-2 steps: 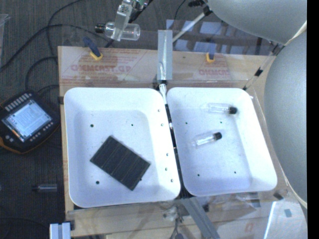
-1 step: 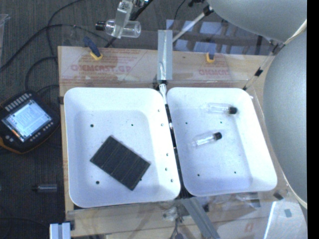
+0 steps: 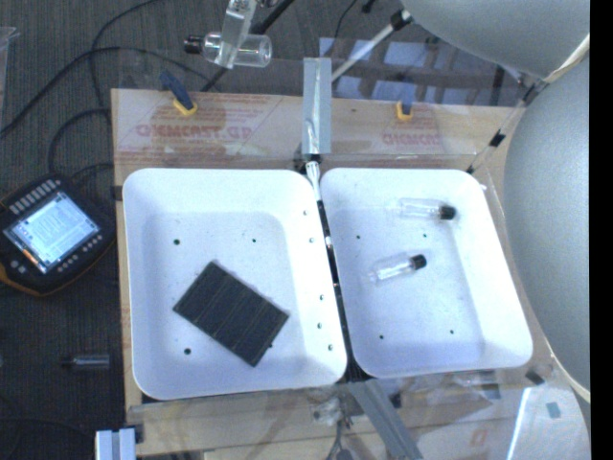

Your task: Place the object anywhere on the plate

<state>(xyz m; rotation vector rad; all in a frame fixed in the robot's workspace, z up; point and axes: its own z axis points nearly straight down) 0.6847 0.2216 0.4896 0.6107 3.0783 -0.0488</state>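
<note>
Camera view puts your clear vial (image 3: 251, 53) up beyond the bench's far edge, lying crosswise with its black cap to the left. The gripper (image 3: 231, 38) has its fingers shut on the vial. By my reading you are in the carry step. The dark plate (image 3: 231, 312) lies skewed in the left bin (image 3: 144, 257), well apart from the vial. Next, bring the vial over the plate, lower it close, and release gently, since it may roll. Two more vials (image 3: 397, 266) rest in the right bin (image 3: 498, 295).
</note>
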